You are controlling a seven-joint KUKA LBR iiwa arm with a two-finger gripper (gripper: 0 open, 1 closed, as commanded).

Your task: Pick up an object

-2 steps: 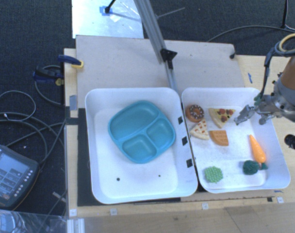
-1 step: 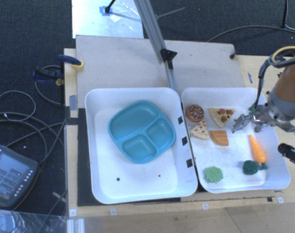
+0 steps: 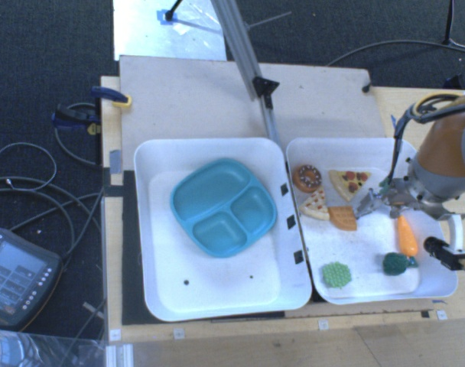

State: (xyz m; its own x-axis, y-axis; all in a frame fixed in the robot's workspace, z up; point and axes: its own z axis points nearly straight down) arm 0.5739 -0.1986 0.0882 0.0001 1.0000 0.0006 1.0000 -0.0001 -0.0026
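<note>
No readable text, labels, brands or numbers anywhere, handheld control pendant [image 3: 18, 276] at the floor's left, its screen too blurred to read

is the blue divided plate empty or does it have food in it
Empty: the blue plate in the left bin shows three bare compartments.

Glossy teal plastic plate [image 3: 223, 207], smooth white bins [image 3: 157, 297], matt wooden bench [image 3: 194, 98]

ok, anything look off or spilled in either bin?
Nothing spilled or damaged. The blue divided plate sits rotated in the left bin, not square to its walls. The toy food, including the carrot and donut, lies scattered in the right bin.
</note>
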